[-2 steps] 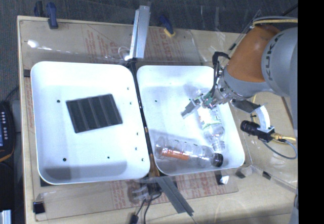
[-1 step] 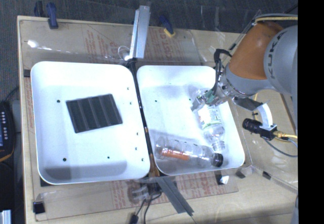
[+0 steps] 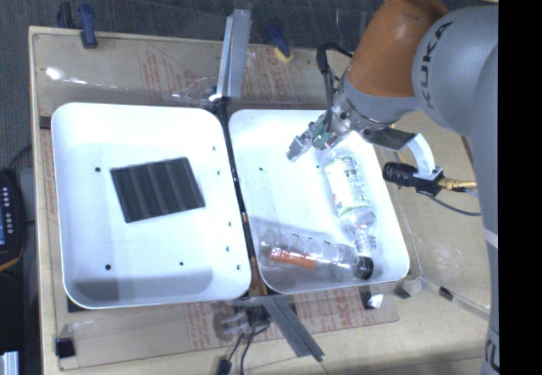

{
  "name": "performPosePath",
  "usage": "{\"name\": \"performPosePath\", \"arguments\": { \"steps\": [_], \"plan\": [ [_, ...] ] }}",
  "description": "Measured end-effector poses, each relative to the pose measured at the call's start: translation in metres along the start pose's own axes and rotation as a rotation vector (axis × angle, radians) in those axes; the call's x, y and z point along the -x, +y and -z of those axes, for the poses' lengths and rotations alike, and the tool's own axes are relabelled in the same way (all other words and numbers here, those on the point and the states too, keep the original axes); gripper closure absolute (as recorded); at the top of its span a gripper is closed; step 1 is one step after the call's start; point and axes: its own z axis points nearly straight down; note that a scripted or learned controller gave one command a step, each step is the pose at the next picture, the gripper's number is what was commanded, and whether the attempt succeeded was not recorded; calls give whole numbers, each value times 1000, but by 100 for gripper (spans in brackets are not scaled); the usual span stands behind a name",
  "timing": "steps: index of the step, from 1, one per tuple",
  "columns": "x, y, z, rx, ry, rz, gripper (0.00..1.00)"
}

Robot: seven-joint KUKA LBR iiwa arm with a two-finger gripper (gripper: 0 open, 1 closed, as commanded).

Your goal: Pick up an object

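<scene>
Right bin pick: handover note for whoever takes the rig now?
Gripper: above the upper part of the right bin, nothing seen between its fingers.
Right bin: clear bottle with white label lying just below the gripper; second clear bottle with orange inside along the near wall.
Left bin: dark ribbed pad.
Done: no pick yet.
Left: grasp and lift one object.

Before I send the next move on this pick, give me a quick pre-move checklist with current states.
1. Gripper inside the right bin: ok.
2. Object between its fingers: cannot tell.
3. Targets available: ok, upright-lying clear bottle and a second bottle along the near wall.
4. Gripper over a target: not ok, it sits beside the clear bottle's upper end.
5. Bottles apart for a clean grasp: not ok, their ends meet near the black cap.
6. Dark ribbed pad in the left bin, away from the arm: ok.
</scene>
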Motion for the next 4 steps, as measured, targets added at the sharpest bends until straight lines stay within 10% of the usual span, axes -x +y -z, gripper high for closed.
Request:
{"name": "performPosePath", "arguments": {
  "steps": [1, 2, 3, 4],
  "plan": [
    [0, 0, 0, 0, 0, 0, 0],
    [72, -19, -51, -1, 0, -285, 0],
    [54, -70, -43, -3, 1, -305, 0],
    [54, -69, -32, -3, 2, -302, 100]
  ]
}}
